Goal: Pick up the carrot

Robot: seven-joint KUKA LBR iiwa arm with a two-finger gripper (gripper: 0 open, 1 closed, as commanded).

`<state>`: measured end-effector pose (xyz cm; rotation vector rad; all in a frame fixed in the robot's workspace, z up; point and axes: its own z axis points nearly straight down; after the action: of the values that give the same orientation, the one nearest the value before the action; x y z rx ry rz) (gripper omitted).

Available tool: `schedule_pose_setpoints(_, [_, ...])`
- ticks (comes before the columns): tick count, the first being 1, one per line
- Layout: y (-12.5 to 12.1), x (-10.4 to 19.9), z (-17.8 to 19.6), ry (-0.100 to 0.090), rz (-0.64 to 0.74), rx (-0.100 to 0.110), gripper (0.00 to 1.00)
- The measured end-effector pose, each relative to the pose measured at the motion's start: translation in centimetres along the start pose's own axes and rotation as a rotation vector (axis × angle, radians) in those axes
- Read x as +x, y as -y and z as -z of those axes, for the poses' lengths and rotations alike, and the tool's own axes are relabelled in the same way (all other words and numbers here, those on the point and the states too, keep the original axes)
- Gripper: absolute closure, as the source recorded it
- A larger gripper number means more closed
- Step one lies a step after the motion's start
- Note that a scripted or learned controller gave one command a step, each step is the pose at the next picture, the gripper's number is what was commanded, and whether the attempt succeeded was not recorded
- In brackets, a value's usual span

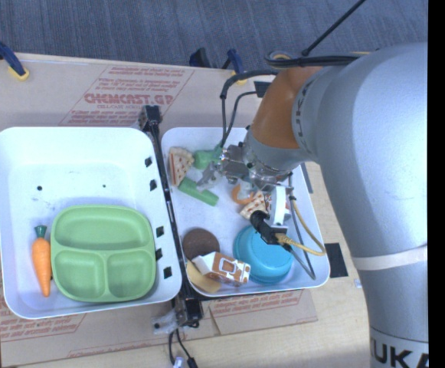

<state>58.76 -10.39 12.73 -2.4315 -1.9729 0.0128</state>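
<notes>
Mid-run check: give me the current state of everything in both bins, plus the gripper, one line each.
carrot: lying in the left bin, beside the green plate, not grasped.
green plate: flat in the left bin, compartments bare.
gripper: over the right bin, far from the carrot.
blue bowl: right bin, near corner, upright.
sandwich slice: lying in the right bin.
brown cookie: flat in the right bin.

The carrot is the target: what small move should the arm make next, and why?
Probably lift clear of the right bin and travel toward the left bin. The gripper hovers over the right bin's clutter, while the carrot lies in the left bin, beside the green plate.
</notes>
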Motion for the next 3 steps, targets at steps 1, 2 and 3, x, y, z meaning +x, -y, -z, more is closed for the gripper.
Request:
schedule_pose_setpoints(1, [-4.2,-8.9,19.1,0.011,0.203,-0.02,0.0])
schedule_pose_setpoints(2, [-0.1,-6.4,0.0,-0.001,0.183,0.012,0.0])
schedule_pose_setpoints(3, [-6.0,-7.9,-3.6,0.005,0.422,-0.008,0.0])
